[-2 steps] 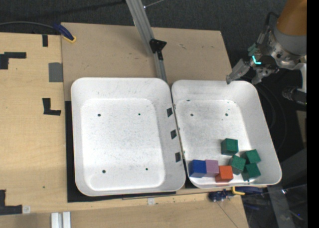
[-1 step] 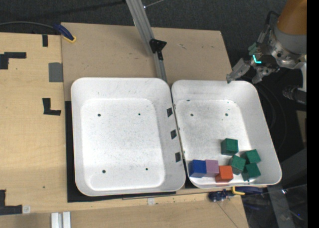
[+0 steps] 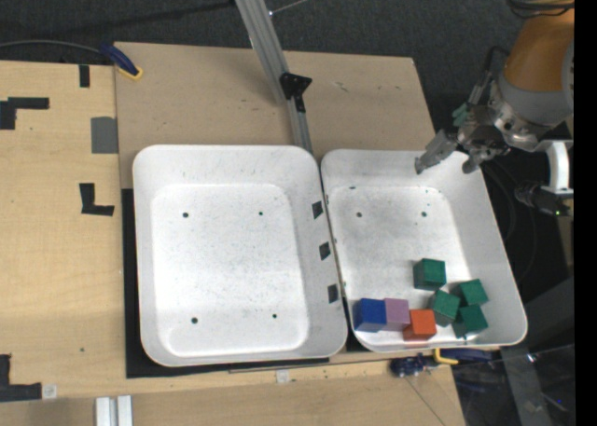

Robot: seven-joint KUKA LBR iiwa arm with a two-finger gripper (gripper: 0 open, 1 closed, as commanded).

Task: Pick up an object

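Hovering apparently open, end effector (image 3: 450, 156) above right bin (image 3: 494, 238).

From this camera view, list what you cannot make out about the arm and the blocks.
1. Arm: its upper part is cut off by the picture's top and right edges.
2. Gripper: too small and blurred to judge its state, above the right bin's far rim.
3. Green blocks: clustered and overlapping, so the count is uncertain.
4. Orange block: partly hidden by neighbours.

The arm (image 3: 541, 61) is cut off by the right and top edges. One green block (image 3: 471, 320) near the right bin's (image 3: 485, 219) corner lies partly behind its neighbours.
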